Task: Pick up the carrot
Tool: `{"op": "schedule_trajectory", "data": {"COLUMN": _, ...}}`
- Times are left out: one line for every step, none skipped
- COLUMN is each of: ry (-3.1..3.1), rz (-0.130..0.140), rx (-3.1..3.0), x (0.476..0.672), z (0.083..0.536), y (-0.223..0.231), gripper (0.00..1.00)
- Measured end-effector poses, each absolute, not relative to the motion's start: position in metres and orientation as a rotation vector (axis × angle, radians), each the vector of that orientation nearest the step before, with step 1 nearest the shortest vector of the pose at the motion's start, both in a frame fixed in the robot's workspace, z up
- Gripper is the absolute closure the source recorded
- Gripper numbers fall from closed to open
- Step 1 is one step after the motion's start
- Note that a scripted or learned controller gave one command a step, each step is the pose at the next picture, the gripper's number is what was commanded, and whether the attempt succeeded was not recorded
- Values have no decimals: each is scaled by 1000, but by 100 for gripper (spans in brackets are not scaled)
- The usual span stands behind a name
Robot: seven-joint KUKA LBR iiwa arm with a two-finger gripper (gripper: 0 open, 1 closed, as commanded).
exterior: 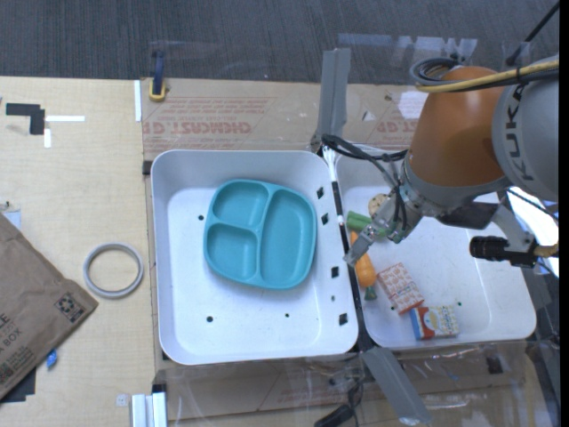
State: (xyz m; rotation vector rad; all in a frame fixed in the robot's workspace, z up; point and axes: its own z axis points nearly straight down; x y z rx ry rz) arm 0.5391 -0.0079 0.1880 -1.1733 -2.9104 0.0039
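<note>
At the near left corner of the bench (71,194) lies a brown cardboard box (36,314) with a small square printed code and the letters "BOX" at its edge. Just beyond it is a grey ring of tape (113,269).

In the right bin (498,323), nearest to the camera, is a small carton (435,322) in red, white and blue; its print is too small to read. Next to it, a little farther, lies a red and white patterned packet (399,287), also not readable.

The carrot (364,268) is at the left wall of the right bin, just beside the divider between the two bins. It is orange, short and thick, and lies roughly upright in the view. Its upper end is under the end effector (373,234), so I cannot tell if the end effector is open, closed or gripping it. A green item (359,220) is just beyond.

The left bin (178,238) holds a teal plate with three compartments (261,234).

The arm (480,132) comes from the right, with its orange band bent over the right bin and the wrist pointing down and left toward the carrot. On the grey link, the letters "KU" can be read.

Far behind the bins, the cardboard sheet (231,114) shows upside-down red print, "CHEMCAST".
</note>
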Motion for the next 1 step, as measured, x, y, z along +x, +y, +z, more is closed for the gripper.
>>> {"op": "schedule_trajectory", "data": {"ry": -2991, "rz": 3, "rx": -940, "x": 478, "z": 189, "y": -1, "gripper": 0}}
